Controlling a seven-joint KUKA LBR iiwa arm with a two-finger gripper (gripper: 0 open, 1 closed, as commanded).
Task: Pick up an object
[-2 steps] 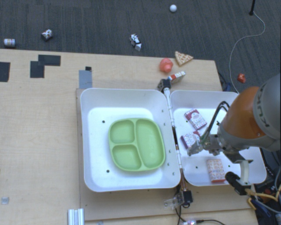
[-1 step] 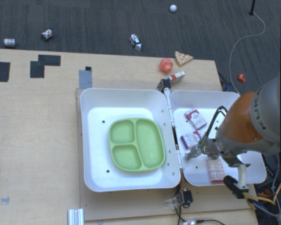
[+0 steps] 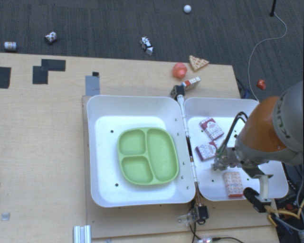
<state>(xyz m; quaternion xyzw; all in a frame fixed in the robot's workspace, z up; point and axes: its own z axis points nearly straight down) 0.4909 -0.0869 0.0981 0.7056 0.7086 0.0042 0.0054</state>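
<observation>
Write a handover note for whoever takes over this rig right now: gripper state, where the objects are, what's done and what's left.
Gripper: low over the right bin; nothing visibly held.
Objects: three small red-and-white packets in the right bin, the upper packet, the middle packet beside the gripper, the lower packet near the front. Green divided plate in the left bin.
Done: arm positioned over the packets.
Left: grasp one and lift it.

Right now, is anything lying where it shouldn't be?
Yes. Outside the bins, a red ball and a pizza-slice toy sit on the bench's far edge, and small bits like a white ball lie scattered on the dark carpet. Three small packets lie in the right bin.
</observation>
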